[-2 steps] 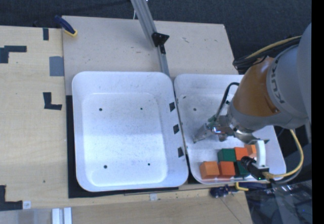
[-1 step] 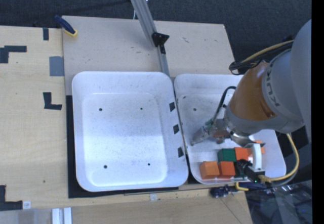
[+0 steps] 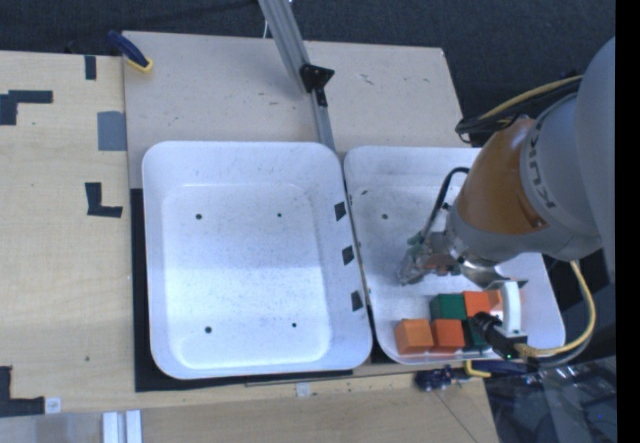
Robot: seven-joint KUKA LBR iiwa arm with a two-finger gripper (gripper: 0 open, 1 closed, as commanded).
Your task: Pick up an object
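In the right bin several blocks lie clustered at the near edge: an orange block, a second orange block beside it, a green block behind that, and an orange-red block to the right. My gripper hangs low over the middle of the right bin, just behind and left of the green block. Nothing shows between its tips. The arm's orange band hides the bin's right part.
The left bin lies beside the right one, with black clips along the shared rim. A slanted metal bar crosses the bench from the top. A blue and yellow tool rests at the far left.
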